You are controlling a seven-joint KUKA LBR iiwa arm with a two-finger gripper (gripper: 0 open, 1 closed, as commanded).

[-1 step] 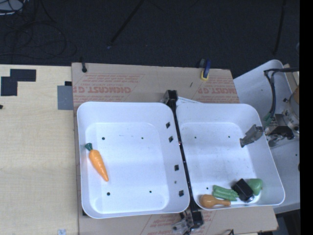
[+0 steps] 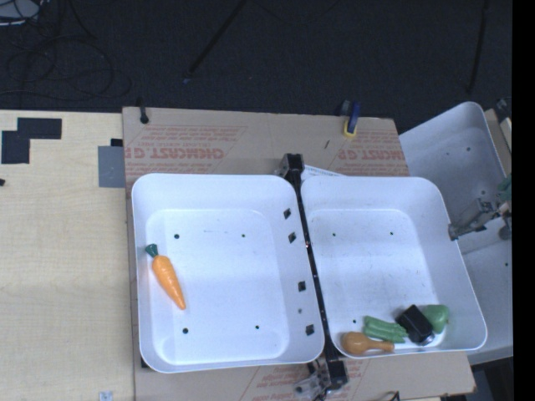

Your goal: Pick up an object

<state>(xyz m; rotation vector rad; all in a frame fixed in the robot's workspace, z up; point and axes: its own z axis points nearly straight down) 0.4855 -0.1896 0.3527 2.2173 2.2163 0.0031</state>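
Nothing is picked up yet: the toy carrot [image 2: 168, 281] lies at the left bin's [image 2: 213, 189] left side, the other pieces cluster in the right bin's [image 2: 376, 189] near-right corner, and the pincer's state I cannot tell.

Brown cardboard sheet [image 2: 251, 140] under the bins — blue clamp [image 2: 351, 117] on its far edge.

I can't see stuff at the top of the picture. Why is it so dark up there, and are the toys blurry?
In the camera view, the floor behind the bench lies dim, with cables faintly visible, while the two shallow white bins are evenly lit and cast little shadow. The orange toy carrot looks fairly sharp; the small green, black and tan pieces bunch together and look soft.
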